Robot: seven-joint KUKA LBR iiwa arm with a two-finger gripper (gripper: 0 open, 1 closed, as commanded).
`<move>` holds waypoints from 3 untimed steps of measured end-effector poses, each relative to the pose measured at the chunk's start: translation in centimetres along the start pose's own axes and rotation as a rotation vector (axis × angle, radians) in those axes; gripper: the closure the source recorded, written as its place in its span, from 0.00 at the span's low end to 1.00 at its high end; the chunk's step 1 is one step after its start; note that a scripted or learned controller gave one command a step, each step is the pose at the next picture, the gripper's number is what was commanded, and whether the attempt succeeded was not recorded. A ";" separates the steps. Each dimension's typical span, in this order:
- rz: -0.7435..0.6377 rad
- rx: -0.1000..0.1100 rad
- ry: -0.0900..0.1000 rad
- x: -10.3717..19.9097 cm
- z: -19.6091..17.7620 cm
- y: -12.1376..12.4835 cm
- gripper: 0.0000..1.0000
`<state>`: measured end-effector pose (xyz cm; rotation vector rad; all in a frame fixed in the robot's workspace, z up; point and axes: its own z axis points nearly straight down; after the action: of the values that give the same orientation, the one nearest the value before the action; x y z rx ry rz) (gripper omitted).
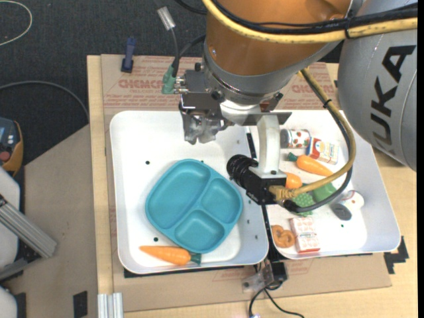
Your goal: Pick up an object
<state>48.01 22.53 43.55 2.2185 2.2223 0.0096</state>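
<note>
While the arm reaches in from 3 o'clock, the gripper hangs over the left bin, up near the bin's 1 o'clock corner. From where I stand, it sits just past the 12 o'clock edge of the plate. Can't tell whether it is apart or together, since the wrist bulk covers too much of it. Nothing visibly clamped in it, so I would not call anything picked. The plate is blue with three sections, lies flat mid-bin and looks untouched. The left carrot lies on its side at the plate's 7 o'clock, touching or just beside the rim, hard to say which. The right bin holds the clutter. The right carrot is toward 12 o'clock, with a carton just beside it at its 1 o'clock. A green toy is near the middle, partly behind a cable. A pretzel and a box sit side by side at 7 o'clock. Progress judgement: early stage, approach only, no grasp shown. Descent, closing on something and the lift are all left to do. The nearest candidate looks like the plate's far rim, and flat and wide as it is, it is an awkward grab. The left carrot looks easier but sits well apart from the gripper, across the plate at 6 o'clock.
</note>
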 end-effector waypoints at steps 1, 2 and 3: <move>0.003 0.019 -0.010 -0.2 10.9 -0.3 1.00; 0.004 0.004 -0.002 -0.1 9.2 -0.1 1.00; 0.001 -0.012 0.004 -0.7 -4.6 1.6 1.00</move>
<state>49.61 21.82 48.18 2.2158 2.2169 0.0275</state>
